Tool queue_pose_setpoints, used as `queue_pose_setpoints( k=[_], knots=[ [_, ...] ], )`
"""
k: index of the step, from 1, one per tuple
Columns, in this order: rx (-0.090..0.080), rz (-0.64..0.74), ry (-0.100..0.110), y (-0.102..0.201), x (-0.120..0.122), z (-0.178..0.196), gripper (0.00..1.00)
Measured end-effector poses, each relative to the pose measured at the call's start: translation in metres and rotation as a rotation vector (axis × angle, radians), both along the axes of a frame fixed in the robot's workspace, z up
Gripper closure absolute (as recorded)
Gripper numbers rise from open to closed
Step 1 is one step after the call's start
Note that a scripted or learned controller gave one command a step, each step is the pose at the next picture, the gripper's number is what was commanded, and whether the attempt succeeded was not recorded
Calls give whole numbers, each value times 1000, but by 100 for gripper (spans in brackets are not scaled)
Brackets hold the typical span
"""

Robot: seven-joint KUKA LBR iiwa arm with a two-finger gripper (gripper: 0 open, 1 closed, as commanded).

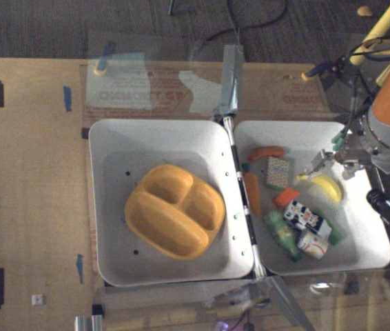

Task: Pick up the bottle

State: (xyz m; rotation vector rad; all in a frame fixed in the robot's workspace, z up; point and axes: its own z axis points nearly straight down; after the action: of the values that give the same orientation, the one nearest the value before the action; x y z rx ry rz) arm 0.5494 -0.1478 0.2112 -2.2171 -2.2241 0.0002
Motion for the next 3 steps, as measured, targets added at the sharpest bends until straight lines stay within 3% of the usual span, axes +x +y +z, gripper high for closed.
queue_pose_setpoints(
  k=[1,2,3],
  knots=[
    [0,48,0,24,-60,-109,0],
    [-1,40,-5,19,-59,-98,100],
    [5,-211,-22,-3,-61,-116,100]
  ],
)
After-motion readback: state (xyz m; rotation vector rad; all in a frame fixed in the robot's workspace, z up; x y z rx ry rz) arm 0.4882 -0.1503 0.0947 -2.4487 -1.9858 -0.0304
